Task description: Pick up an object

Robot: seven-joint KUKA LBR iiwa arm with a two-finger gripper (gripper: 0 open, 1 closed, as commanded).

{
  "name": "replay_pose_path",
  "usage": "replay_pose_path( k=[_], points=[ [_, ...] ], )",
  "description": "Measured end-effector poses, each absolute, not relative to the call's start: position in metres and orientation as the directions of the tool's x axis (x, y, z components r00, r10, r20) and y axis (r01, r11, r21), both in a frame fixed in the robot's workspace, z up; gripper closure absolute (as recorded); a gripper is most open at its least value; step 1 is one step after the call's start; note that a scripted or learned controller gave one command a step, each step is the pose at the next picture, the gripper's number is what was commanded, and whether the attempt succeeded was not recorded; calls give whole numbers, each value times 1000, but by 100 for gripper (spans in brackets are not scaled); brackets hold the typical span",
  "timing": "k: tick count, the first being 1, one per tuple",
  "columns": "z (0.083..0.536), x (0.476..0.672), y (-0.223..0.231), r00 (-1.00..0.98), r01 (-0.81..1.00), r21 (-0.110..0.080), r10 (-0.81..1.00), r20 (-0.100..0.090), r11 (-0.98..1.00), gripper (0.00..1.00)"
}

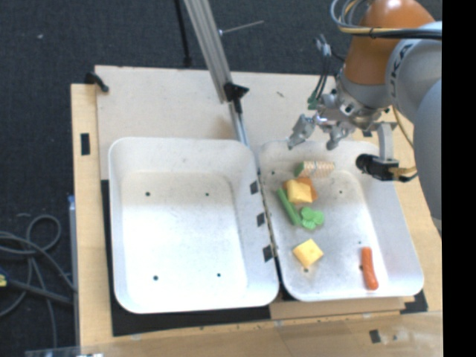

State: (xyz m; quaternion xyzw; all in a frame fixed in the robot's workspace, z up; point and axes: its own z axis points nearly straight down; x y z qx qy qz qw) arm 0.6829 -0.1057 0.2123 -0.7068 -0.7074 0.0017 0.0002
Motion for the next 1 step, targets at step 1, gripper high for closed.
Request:
replay_pose_path(
  k=[1],
  points=[
    [153,688,-101,-5,1000,-4,1000,-2,5,0]
  ],
)
